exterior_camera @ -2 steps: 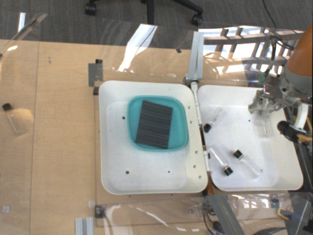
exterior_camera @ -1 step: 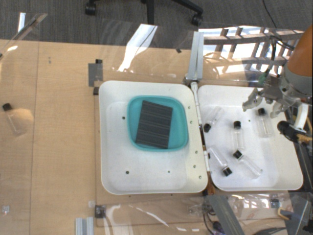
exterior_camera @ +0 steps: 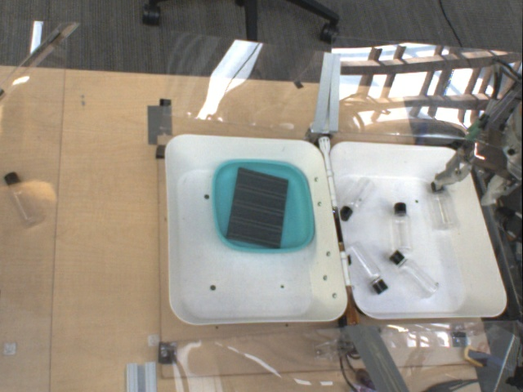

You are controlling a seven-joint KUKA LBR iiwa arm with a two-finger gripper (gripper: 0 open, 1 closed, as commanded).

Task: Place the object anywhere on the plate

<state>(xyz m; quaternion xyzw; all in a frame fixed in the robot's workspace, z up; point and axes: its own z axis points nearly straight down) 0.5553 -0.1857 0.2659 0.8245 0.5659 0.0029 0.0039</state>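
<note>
The gripper [exterior_camera: 441, 182] hangs over the far right corner of the right bin [exterior_camera: 482, 300]; whether it is released or clenched I cannot tell. The nearest vial [exterior_camera: 442, 211] lies just below it, long axis running near to far. Five clear black-capped vials lie loose there. One teal plate [exterior_camera: 304, 219], carrying one dark ribbed block [exterior_camera: 258, 208], sits well to the gripper's left.

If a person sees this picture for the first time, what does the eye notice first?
First, the teal plate in the left bin, with a dark ribbed block lying on its middle. Next, several small clear vials with black caps scattered in the right bin. The gripper hangs over that bin's far right corner.
</note>
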